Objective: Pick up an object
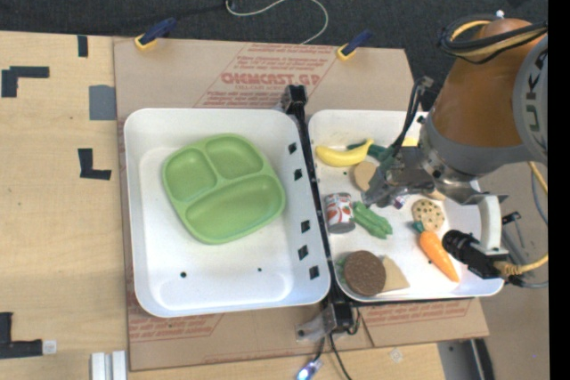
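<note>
The gripper hangs in the right bin; I cannot tell its jaw state (too dark). Crowding it: banana, green pickle, can, cookie, carrot. A green plate sits in the left bin.

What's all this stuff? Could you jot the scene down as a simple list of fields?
left bin: holds a green divided plate
right bin: banana, small can, green vegetable, cookie, carrot, brown round item
arm: reaching in over the right bin
gripper: low, beside the green vegetable
held: nothing seen
</note>
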